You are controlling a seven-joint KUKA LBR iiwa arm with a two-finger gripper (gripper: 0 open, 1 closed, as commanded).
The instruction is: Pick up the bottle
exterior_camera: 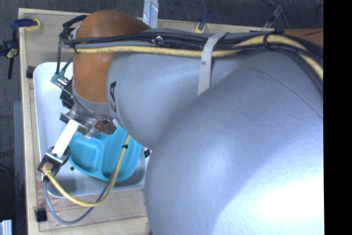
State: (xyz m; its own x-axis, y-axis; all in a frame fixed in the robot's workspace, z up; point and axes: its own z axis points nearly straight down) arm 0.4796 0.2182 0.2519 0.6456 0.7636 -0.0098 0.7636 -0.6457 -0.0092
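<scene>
Turquoise plastic bottle [102,156], glossy and rounded, lying in the left white bin [44,77] directly beneath the end effector [88,126], whose opening cannot be determined; arm [220,135] overhead.

Wooden bench [27,118] carries white bin [41,77]; blue object [96,154], possibly bottle, inside.
</scene>
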